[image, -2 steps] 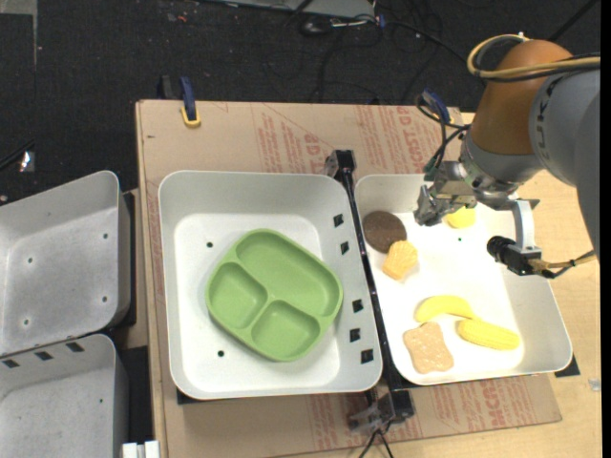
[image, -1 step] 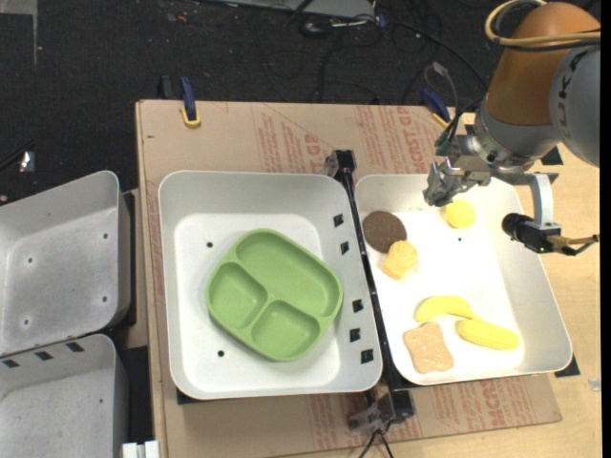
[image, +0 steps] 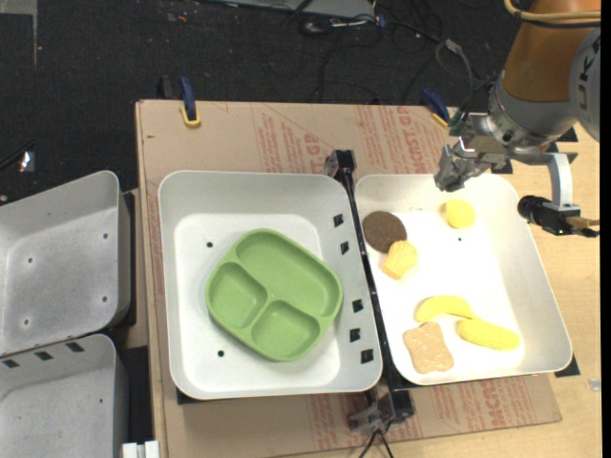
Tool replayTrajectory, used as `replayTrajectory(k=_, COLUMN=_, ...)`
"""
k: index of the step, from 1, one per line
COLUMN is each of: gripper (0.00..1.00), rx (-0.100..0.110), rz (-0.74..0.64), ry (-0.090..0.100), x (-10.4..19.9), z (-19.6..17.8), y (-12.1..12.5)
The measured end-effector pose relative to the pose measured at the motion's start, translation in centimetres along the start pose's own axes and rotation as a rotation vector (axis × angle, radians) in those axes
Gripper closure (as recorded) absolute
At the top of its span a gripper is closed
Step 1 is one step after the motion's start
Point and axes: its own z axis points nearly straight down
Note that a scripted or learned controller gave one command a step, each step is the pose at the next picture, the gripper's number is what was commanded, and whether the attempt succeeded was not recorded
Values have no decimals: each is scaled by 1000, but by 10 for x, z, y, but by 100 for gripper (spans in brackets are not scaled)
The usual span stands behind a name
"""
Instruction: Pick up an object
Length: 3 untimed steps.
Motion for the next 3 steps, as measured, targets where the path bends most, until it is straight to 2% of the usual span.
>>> replayTrajectory(k=1, gripper=100, rx=7, rz=-3, ry=2, x=48, z=17, y=-6)
replayTrajectory(k=2, gripper=100, rx=8, rz=-3, ry=1, x=96, z=18, y=-13)
replayTrajectory(k=3, gripper=100, rx=6, rz=-4, ry=1, x=144, z=31, y=-3)
